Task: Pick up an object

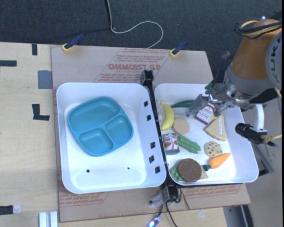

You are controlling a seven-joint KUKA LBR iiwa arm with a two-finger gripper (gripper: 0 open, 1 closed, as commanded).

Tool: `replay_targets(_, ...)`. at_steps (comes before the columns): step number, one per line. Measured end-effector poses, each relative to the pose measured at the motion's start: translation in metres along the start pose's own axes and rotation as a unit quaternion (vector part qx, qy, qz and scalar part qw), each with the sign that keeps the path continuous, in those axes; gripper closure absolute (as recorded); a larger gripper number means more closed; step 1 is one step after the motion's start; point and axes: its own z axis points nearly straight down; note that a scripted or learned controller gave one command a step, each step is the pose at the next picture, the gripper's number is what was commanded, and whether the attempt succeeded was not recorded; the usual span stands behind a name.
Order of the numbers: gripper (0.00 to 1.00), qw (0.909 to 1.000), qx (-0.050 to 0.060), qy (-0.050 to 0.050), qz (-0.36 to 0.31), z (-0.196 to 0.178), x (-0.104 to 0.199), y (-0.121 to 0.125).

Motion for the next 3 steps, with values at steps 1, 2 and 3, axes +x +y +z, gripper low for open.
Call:
replay_targets(1, 0.0, 1.0, -0.003, 0.0, -0.001, -0.09, 0.022, -0.04)
replay_targets(2, 0.0, 1.0, -0.003, 0.001, -0.004, -0.159, 0.097, -0.088)
replay_targets(3, 1.0, 1.0, 0.0, 0.0, -0.001, -0.165, 0.094, -0.086)
